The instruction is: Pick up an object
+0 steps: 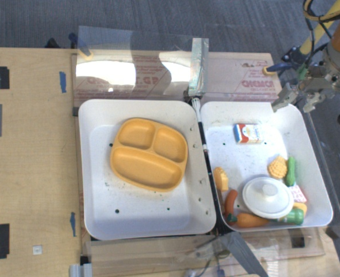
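Candidate objects all sit in the right bin: a small red, white and blue carton lies alone near the far wall, well apart from the rest; a white lidded pot sits toward the near side, crowded by a corn piece, a green vegetable, a yellow piece, a red sausage-like piece and an orange carrot that touches or nearly touches the pot's rim. No single target is marked by the task. The left bin carries only a yellow divided plate. The claw hangs over the far right corner of the right bin, above the rim and clear of every object; it holds nothing, and its opening cannot be told from this view because the fingers blur into cabling and the wrist. Judged stage: approach, grasp not yet begun. Risks from here: descent at the current spot would strike the bin rim or close on bare floor. A reach into the near cluster risks pinching two toys at once or nudging the pot aside. The flat carton could slip under the fingertips. The surface beyond the bins is cardboard.
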`<control>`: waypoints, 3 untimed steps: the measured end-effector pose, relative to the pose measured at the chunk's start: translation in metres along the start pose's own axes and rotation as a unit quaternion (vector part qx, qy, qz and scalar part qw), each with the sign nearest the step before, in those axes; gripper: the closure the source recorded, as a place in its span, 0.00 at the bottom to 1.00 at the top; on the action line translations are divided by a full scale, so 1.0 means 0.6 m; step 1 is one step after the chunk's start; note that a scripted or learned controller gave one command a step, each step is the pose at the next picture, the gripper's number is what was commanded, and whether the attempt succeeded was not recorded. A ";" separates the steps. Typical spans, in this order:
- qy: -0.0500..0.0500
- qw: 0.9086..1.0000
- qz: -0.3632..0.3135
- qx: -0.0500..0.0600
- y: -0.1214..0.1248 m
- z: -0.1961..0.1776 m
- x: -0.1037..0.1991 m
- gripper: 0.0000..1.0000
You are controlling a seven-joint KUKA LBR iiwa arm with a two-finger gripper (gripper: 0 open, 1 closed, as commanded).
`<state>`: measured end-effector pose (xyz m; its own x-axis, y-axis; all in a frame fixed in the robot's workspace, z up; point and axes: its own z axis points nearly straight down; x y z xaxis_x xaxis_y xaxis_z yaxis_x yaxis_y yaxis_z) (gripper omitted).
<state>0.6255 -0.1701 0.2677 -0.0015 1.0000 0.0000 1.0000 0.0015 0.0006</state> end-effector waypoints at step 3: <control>0.002 0.983 -0.185 -0.005 -0.172 0.298 -0.075 0.00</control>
<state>0.5225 -0.2155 0.0890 -0.3654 0.9308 0.0026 0.9308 0.3654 0.0122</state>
